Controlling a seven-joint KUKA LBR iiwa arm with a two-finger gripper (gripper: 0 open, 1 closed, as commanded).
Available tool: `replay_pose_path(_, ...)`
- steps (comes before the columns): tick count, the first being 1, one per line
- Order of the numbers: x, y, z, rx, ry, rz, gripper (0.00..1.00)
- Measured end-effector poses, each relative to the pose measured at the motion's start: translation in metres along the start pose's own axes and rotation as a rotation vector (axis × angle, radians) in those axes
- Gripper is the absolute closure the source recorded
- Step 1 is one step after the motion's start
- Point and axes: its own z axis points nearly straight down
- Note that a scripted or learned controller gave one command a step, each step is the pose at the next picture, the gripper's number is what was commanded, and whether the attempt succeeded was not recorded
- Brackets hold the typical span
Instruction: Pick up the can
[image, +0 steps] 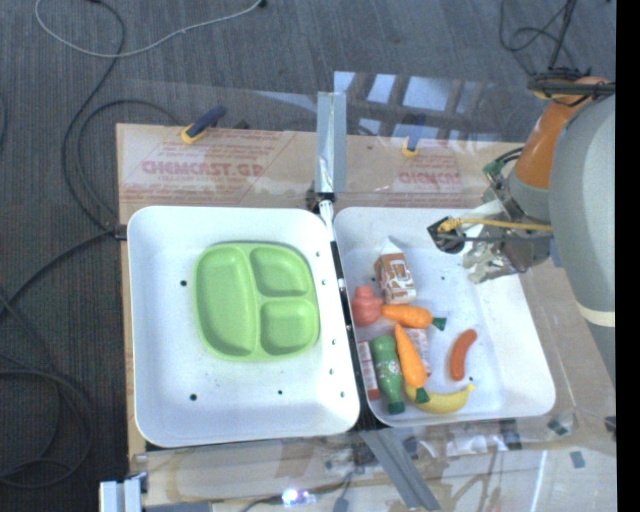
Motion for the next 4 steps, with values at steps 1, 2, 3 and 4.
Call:
replay_pose_path(1,0.044,-0.059,-0.075,0.000,0.002,0.020,1.00)
replay_pose_path(2,-0.004,-0.040,0.032,0.003,0.001,-0.056,1.00)
replay_pose_path(3,0.029,-0.063,-0.078,-0.002,0.002,-0.438,1.00)
replay_pose_path(4,0.069,-0.037,-0.134,-0.006,0.001,-0.605,1.00)
